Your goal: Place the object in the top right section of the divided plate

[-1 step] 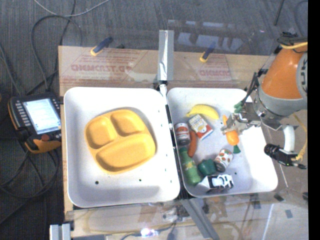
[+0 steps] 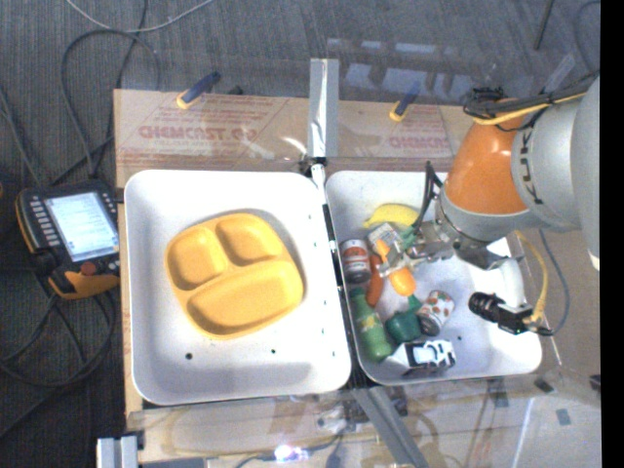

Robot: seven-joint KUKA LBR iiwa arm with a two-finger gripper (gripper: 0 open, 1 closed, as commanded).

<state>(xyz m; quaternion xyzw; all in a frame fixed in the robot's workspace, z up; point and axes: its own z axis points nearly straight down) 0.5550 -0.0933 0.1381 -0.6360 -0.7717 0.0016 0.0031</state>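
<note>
The gripper (image 2: 402,258) is reaching into the right bin (image 2: 487,354) over a small orange toy (image 2: 400,281), probably light, stiff and smooth, best pinched across its middle; finger state I cannot tell, with the yellow plate (image 2: 234,273) waiting in the left bin (image 2: 156,359).

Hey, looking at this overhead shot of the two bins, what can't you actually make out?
- The gripper in the camera view: its fingers sit in the clutter of the right bin, so a grasp cannot be judged.
- The pile of objects: small and overlapping, most cannot be identified.
- The arm: cut off by the right edge.
- The handheld screen left of the left bin: text too small to read.
</note>
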